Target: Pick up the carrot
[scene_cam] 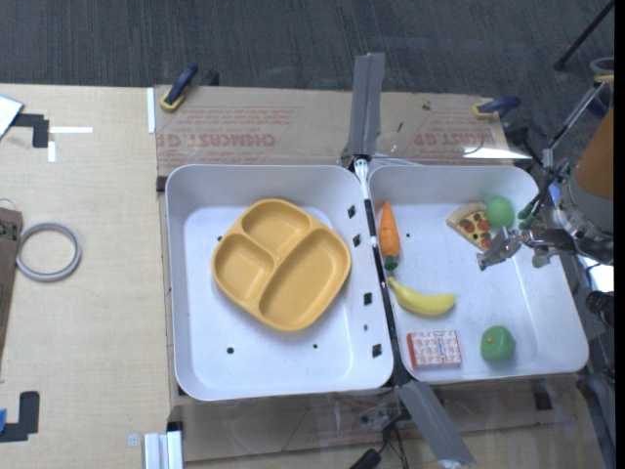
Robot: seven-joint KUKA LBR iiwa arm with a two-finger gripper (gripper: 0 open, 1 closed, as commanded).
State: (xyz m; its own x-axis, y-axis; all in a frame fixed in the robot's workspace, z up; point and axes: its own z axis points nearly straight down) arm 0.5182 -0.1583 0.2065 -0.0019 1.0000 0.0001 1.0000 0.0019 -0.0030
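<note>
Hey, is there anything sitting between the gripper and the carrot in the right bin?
Nothing visible blocks a direct path. The gripper hangs near the pizza slice toy and the green ball, while the carrot lies along the bin's left wall. The banana sits below that line.

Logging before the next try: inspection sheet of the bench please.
Surface: two white bins side by side on a cardboard sheet held by clamps.
Job's things: carrot lies in the right bin at its left wall, untouched.
Clutter: right bin has banana, pizza slice, two green balls, small box; left bin has yellow tray.
Hand: hand over the right bin's right side, near the pizza slice, apart from the carrot.
Cables: dark cables below the bins' front edge.
Surroundings: tape roll on the wooden table at left; carpet beyond.
</note>
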